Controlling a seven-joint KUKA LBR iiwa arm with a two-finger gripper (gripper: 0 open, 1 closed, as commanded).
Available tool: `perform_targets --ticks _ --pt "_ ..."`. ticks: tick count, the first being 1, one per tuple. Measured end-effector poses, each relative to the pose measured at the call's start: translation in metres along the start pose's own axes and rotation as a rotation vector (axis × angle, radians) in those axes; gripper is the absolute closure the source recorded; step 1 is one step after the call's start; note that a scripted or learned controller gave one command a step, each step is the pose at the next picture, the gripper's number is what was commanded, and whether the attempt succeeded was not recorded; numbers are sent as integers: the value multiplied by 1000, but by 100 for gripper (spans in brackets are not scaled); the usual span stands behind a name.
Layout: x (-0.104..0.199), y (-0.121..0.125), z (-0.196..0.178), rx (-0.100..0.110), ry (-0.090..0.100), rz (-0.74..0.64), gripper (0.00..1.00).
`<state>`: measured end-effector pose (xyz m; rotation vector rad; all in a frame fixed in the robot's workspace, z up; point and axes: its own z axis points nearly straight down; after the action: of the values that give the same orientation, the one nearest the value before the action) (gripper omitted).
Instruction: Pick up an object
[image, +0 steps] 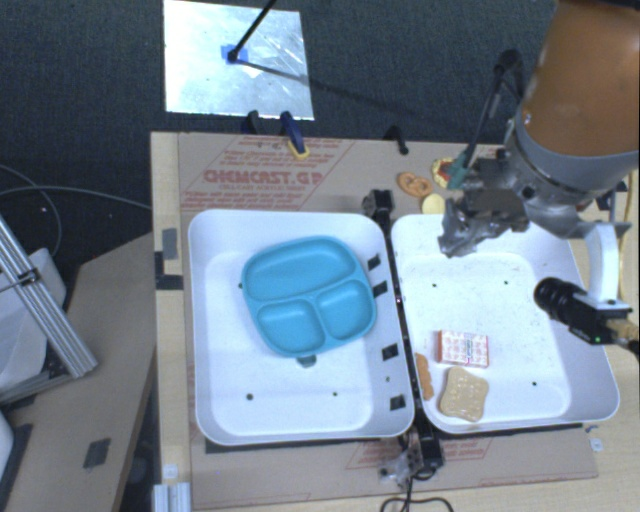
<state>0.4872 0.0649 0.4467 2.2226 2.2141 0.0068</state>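
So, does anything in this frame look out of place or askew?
Yes. Two small items, an orange one and a pale one, lie on the bench beyond the right bin, outside it. In the left bin, the blue divided plate sits rotated, not square to the walls.

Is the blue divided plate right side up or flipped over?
Right side up: the blue divided plate lies flat in the left bin, its three compartments facing up.

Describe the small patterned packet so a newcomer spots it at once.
Start at the right white bin and look at its near-left corner area. The red-and-white packet lies flat there, just above a tan toast-shaped piece. It alone is rectangular with a printed pattern.
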Motion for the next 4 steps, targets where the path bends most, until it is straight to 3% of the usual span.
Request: perform_targets --ticks 1,2,3,4 --pt "-45 -1 64 9 -2 0 100" --pt "12 -2 143 12 1 -12 100" --pt "-60 1 0 -14 0 2 100" --pt "-24 -1 92 11 0 -10 100"
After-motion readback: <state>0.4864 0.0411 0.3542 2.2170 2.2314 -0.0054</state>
